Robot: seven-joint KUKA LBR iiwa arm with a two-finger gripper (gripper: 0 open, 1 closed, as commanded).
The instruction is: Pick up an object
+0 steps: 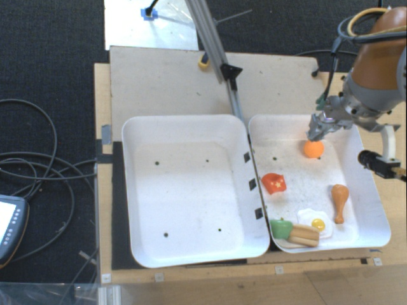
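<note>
Nearest the camera, well below the pincer: green piece [280,226], tan roll [303,235], fried egg [316,222] in the right bin [362,170]. Drumstick [339,201] below-right of it, red piece [274,182] below-left. Orange ball [313,149] sits directly under the pincer [317,134], touching or nearly. Can't tell pincer state from this angle.

Arm [381,49] cut off at right edge; tablet [9,227] cropped left.

Orange ball [313,149] just under the grey gripper [318,132], red piece [274,183], brown drumstick [340,201], white-and-yellow egg [316,222], green piece [280,227], tan bun [304,235], white bins [191,124]
</note>
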